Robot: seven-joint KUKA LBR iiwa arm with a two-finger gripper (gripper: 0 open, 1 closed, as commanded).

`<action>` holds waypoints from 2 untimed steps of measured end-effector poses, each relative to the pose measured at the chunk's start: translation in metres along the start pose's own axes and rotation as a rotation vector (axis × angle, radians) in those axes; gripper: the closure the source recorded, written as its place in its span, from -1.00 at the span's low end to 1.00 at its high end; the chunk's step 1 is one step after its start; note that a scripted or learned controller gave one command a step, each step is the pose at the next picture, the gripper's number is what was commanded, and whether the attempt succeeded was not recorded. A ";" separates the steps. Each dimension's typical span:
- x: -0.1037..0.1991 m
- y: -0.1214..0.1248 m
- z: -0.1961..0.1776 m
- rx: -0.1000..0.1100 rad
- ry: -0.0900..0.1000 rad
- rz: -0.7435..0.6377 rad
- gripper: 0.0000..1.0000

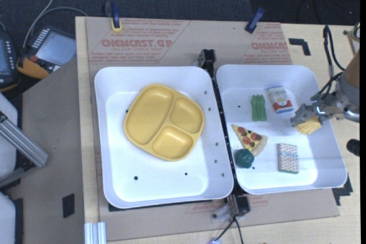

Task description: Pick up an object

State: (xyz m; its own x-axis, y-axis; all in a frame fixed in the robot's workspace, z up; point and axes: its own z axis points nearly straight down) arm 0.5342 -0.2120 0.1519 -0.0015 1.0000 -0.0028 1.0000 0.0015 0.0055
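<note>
Arm over the right bin (329,177)

The fingers (299,119) — at the bin's right side — are pinching a yellow piece (309,126), near the small carton (279,99).

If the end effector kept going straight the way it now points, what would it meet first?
The end effector points left across the right bin, at a yellow piece. Past that, probably the small carton, then the green asparagus; height is unclear.
</note>
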 end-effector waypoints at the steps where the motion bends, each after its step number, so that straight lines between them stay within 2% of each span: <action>1: 0.009 -0.001 -0.054 -0.001 0.000 -0.001 1.00; 2: 0.009 0.000 -0.065 0.003 0.001 0.000 1.00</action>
State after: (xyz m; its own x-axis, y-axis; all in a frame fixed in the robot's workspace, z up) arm 0.5341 -0.2026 0.2169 -0.0012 1.0000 -0.0015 1.0000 0.0012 0.0028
